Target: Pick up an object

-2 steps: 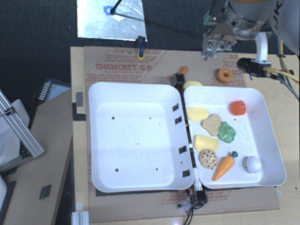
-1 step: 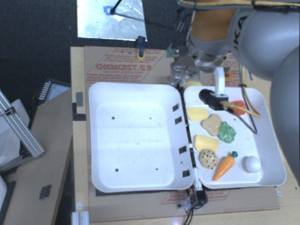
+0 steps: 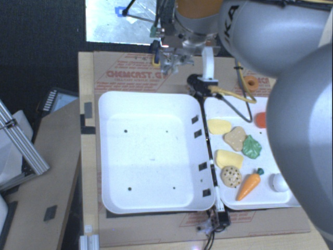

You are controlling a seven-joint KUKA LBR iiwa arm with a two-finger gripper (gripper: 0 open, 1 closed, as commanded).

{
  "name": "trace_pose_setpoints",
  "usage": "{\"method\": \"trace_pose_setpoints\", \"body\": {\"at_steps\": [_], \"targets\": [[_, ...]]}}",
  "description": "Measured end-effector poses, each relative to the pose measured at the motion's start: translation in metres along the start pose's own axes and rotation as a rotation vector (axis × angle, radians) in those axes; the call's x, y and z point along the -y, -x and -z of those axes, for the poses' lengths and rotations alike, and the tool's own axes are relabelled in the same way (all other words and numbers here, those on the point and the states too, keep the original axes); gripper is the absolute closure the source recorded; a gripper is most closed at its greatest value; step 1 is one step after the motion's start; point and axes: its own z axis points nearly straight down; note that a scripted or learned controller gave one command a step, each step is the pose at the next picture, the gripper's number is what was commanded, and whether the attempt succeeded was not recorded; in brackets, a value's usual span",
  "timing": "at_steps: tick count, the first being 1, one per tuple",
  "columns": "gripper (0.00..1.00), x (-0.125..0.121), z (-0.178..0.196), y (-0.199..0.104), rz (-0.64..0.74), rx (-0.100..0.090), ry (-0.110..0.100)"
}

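The right bin (image 3: 263, 202) holds several toy foods: a pale yellow piece (image 3: 219, 126), a tan biscuit shape (image 3: 235, 137), a green leafy piece (image 3: 252, 147), a yellow wedge (image 3: 229, 159), a speckled cookie (image 3: 230, 176), an orange carrot (image 3: 248, 185), a white egg (image 3: 278, 182) and a red-orange piece (image 3: 260, 120) partly under the arm. My gripper (image 3: 170, 62) hangs over the cardboard behind the left bin's back edge, well away from the foods. Nothing shows between its fingers.
The left white bin (image 3: 151, 155) lies beside the right one, sharing a black-clipped divider (image 3: 208, 150). An orange ring (image 3: 251, 83) sits near the right bin's back edge. The big grey arm (image 3: 291, 87) covers the right bin's far right side.
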Motion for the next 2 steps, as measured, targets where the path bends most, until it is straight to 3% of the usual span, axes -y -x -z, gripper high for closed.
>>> {"method": "trace_pose_setpoints", "body": {"at_steps": [1, 2], "targets": [[1.00, 0.001, 0.035, -0.073, 0.000, -0.001, -0.002], [1.00, 0.077, 0.202, -0.069, -0.003, -0.005, 0.007]]}}
